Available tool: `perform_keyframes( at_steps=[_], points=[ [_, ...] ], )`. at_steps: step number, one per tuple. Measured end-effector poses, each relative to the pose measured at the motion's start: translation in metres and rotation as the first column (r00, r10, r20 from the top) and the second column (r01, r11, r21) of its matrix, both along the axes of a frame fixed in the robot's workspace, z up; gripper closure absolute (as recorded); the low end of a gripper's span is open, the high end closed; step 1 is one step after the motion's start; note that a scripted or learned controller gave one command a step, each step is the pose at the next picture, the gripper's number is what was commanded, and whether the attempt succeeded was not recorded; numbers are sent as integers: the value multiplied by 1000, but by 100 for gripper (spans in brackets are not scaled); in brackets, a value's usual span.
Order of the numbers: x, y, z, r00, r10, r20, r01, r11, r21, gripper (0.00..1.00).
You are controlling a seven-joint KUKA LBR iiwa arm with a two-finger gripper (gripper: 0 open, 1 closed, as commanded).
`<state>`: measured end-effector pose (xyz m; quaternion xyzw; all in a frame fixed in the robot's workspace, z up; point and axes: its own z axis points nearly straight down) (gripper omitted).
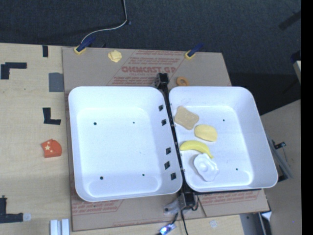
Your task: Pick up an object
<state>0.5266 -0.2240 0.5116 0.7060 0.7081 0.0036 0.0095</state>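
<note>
The right bin (244, 131) holds several objects near its left side. A tan slice of bread (186, 117) lies at the top. Below it sits a yellow oval piece (206, 132), then a yellow banana (196, 148), and a white lumpy object (206, 167) nearest the front rim. The left bin (117, 146) stands beside it, their rims touching along the middle.
On the cardboard behind the bins lie a small yellow lump (115, 56) and a small orange ring (182, 82). A red-orange object (51, 148) rests on the wooden bench at the left. Clamps (194, 50) hold the cardboard's far edge.
</note>
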Motion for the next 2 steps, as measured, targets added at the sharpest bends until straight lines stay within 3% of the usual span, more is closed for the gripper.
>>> perform_keyframes(
  at_steps=[1,2],
  points=[
    [-45,28,-31,1000,-2,-21,2,1000,10,100],
    [-42,28,27,1000,-1,-13,1,1000,6,100]
  ],
)
